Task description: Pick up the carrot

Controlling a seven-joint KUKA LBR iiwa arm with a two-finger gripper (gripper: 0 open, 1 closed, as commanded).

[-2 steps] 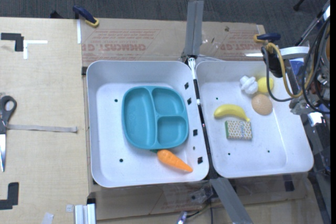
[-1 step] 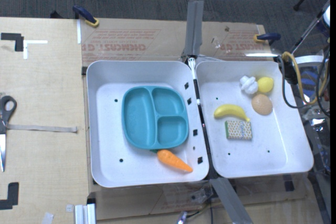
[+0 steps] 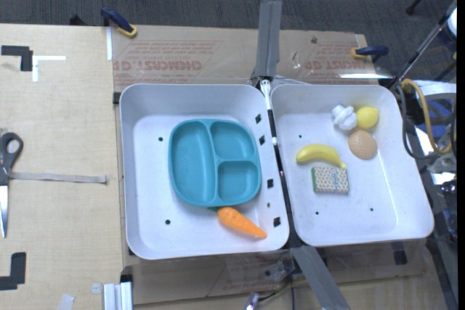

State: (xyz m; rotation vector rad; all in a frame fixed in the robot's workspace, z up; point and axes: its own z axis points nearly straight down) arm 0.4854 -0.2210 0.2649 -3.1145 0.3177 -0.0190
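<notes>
- Orange tapered plastic carrot (image 3: 242, 223) lies in the left shallow white bin (image 3: 138, 178), near its front wall, touching or just beside the front edge of the teal three-compartment plastic plate (image 3: 215, 161).
- Carrot lies at a slant, thick end toward the plate, tip pointing right toward the divide between bins.
- Right bin (image 3: 378, 218) holds a yellow banana (image 3: 320, 154), lemon, egg-like brown object, sponge.
- Step judged: approach not yet begun; carrot ungrasped.
- Gripper state: cannot tell.
- Next move calls for a reach across into the left bin, descending over the carrot's middle, clear of the plate rim.
</notes>
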